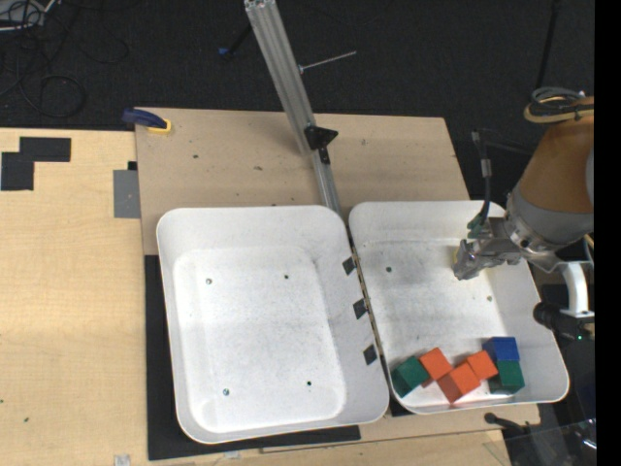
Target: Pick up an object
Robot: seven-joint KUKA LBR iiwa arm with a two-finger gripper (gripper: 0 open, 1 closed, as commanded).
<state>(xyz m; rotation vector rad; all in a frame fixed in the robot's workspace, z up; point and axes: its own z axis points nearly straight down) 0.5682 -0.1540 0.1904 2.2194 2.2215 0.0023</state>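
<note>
Blocks (464, 372) at near edge, hand (470, 260) apart

A pale wooden bench (243, 163) stands against a dark carpeted floor (146, 47), where loose black cables (44, 90) lie beyond the bench's far left corner. A ribbed aluminium rail (286, 81) slants from the floor beyond the bench down across its top. A small blue and yellow clamp (147, 119) sits on the bench's far left corner. To the left of the bench, a lighter wood-grain panel (68, 299) carries black patches (34, 158) and a grey rectangle (124, 192). A black mat (160, 435) shows at the bench's near left corner.
</note>
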